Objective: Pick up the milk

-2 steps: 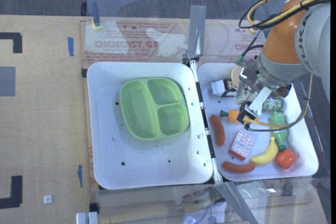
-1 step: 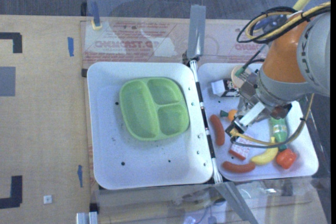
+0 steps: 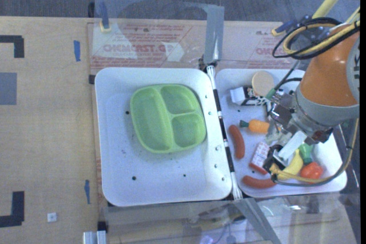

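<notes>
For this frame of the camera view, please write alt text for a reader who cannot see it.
A grey robot arm with an orange band reaches from the right over the right shallow white bin, which holds toy food: a small black-and-white milk carton, two red sausages, an orange carrot and a yellow banana. The left white bin holds a green divided plate.

2 white bins (image 3: 114, 180), 1 green divided plate (image 3: 168, 118), 2 sausages (image 3: 237, 140), 1 carrot (image 3: 258, 126), 1 banana (image 3: 293, 166), 1 tomato (image 3: 311, 170), 1 milk carton (image 3: 239, 95), 1 tan round piece (image 3: 262, 82), 1 red-white packet (image 3: 260, 155)
</notes>
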`<state>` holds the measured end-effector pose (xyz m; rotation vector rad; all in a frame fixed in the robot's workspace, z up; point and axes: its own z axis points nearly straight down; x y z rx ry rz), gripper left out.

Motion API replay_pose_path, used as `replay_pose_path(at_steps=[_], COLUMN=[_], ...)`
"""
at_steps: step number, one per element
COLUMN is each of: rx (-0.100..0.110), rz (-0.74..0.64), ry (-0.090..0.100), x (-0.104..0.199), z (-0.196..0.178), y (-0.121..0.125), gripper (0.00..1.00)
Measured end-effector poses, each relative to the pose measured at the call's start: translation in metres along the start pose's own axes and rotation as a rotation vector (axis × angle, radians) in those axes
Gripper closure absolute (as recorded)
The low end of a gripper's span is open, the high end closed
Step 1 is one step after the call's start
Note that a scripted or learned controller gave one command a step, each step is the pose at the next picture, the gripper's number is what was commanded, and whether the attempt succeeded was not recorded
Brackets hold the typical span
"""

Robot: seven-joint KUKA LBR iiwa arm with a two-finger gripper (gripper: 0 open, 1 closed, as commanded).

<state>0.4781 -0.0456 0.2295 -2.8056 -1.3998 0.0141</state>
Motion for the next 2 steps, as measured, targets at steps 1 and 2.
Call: replay_pose_path(at_steps=[1,2], rx=[0.0,-0.006], rz=[-0.098,-0.261], ry=[0.001,0.0], x=[-0.025,0.032], z=[0.003,-0.016], y=[0.019,-0.023], gripper=[1.0,1.0])
